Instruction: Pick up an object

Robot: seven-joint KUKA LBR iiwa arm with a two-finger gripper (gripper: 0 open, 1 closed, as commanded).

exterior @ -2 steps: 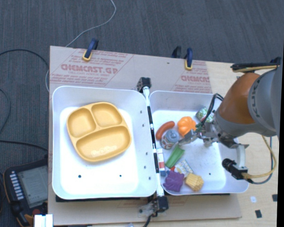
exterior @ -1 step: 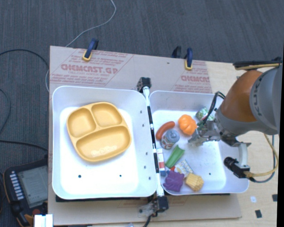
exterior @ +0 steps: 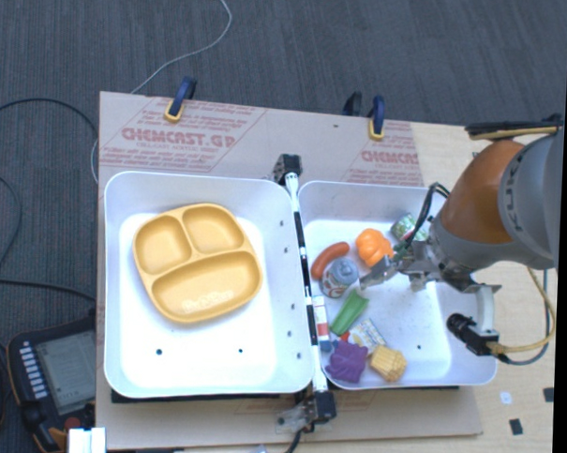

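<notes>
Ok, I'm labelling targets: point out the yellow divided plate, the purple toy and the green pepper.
yellow divided plate (exterior: 199, 264), camera view, on its large compartment.
purple toy (exterior: 348, 361), camera view, its middle.
green pepper (exterior: 349, 313), camera view, mid-body.

Your open floor in the right bin (exterior: 465, 374) lies at its middle and right; toys (exterior: 355, 308) crowd its left wall. In the left bin (exterior: 112, 288), the yellow plate (exterior: 199, 262) blocks the centre.

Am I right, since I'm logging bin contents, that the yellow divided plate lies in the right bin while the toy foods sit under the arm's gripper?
Not quite. The camera view shows the yellow divided plate in the left bin, not the right one. The toy foods, such as the orange piece and purple piece, do sit in the right bin near the gripper.
</notes>
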